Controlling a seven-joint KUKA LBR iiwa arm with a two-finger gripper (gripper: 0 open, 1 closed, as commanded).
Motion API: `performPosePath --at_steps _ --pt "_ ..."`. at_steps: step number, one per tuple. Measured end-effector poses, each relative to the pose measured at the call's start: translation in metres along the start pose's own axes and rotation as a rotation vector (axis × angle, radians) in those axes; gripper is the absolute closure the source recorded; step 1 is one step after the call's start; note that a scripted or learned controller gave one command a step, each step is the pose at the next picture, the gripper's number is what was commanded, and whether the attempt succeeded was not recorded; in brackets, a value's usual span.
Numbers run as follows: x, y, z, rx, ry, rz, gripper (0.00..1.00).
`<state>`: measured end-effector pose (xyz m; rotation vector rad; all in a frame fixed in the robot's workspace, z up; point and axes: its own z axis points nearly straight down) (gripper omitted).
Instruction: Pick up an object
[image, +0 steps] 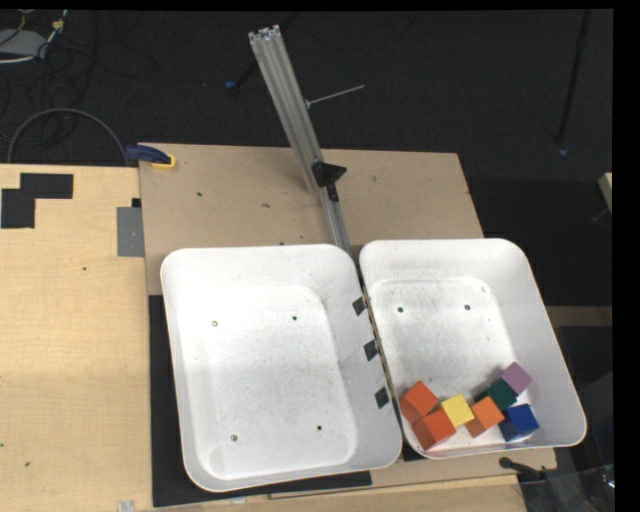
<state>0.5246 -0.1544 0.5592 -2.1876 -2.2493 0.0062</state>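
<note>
Wooden desk (250, 200) carrying two white bins, pick not yet begun.
Blocks (470, 408) are clustering at five o'clock in the right bin (450, 270); claw state: cannot tell; next, reaching there.

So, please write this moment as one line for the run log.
stage: before pick | right bin: blocks clustered in near corner, orange, yellow, blue, purple | left bin: beside it

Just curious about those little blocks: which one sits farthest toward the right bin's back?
The purple block. It lies above the green, blue, orange and yellow ones, at the cluster's upper right end.
</note>
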Motion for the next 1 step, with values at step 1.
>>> performPosePath --at_steps 1 --pt "0.0006 0.0009 -0.0094 0.001 0.001 -0.009 1.00"
